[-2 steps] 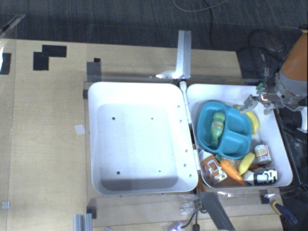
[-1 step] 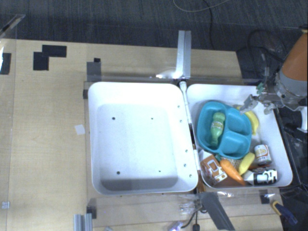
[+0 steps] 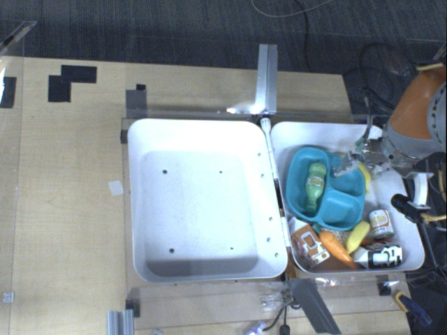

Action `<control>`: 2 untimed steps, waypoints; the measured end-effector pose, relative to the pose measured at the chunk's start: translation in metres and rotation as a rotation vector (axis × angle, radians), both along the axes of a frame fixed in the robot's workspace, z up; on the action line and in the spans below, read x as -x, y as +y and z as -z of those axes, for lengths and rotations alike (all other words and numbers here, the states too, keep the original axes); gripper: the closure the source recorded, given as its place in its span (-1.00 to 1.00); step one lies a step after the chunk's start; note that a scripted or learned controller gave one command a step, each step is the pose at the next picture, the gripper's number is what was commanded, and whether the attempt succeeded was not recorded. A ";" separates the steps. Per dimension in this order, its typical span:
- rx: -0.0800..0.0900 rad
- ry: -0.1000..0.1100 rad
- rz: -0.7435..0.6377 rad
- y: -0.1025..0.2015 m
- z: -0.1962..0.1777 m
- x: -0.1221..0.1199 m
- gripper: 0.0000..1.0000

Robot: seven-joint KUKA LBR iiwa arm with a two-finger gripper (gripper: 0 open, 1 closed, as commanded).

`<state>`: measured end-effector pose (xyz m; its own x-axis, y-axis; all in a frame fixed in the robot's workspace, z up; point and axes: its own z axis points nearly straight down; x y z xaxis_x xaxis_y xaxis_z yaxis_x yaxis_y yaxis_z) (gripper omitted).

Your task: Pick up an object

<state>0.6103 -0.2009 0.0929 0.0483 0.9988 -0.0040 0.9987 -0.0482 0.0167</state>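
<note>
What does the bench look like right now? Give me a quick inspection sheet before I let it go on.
Surface: wooden bench bearing two white bins; black tape marks at its far left.
Job's things: all in the right bin: blue divided tray holding a green bottle, carrot, banana, brown box, small jar, black-and-white can.
Clutter: nothing seen in the left bin.
Grippers: gripper over the right bin's far edge; finger state unclear.
Cables: thin cable looping on the dark floor.
Surroundings: metal post behind the bins.
</note>
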 end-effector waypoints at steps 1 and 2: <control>0.009 -0.017 -0.005 -0.002 -0.019 -0.005 1.00; 0.004 0.030 -0.227 -0.004 -0.016 -0.056 1.00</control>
